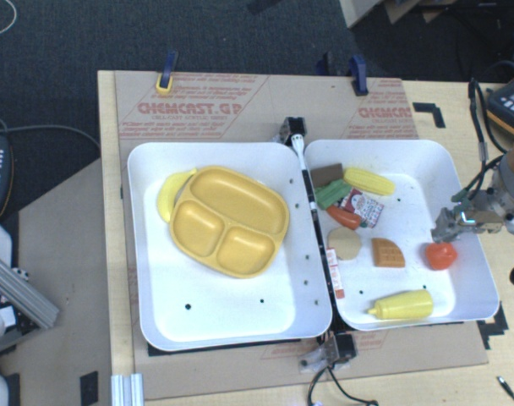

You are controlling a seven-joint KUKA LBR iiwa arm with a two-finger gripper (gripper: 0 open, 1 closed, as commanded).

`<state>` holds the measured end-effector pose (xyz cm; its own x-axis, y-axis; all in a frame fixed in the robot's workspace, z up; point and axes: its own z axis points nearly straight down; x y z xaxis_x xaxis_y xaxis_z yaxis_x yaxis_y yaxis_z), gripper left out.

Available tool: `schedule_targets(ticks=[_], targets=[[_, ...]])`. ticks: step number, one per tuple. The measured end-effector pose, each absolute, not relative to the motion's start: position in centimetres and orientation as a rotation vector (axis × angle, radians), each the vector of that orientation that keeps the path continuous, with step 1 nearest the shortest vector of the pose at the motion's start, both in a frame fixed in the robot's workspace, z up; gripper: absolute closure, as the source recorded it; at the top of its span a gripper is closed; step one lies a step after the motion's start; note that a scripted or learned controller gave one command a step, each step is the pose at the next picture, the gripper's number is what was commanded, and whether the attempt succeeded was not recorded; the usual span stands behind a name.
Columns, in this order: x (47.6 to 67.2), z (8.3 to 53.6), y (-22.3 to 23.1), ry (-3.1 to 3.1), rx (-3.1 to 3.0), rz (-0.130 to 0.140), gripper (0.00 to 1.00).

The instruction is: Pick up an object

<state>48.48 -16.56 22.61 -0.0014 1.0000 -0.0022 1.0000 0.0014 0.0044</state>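
Tomato [441,255] lies in the right bin [426,163], just below the jaws; their opening is unclear.

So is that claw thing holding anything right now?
Nothing shows between its fingers. The gripper sits just above the red tomato in the right bin.

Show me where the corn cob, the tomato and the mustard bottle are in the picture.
corn cob [369,181], camera view, middle of the cob.
tomato [441,255], camera view, centre of its red body.
mustard bottle [402,305], camera view, middle of the yellow body.
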Motion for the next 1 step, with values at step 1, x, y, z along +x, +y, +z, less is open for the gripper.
schedule_targets(ticks=[1], targets=[[52.64, 23.41, -12.29, 2.227, 2.211, 0.005, 1.0]])
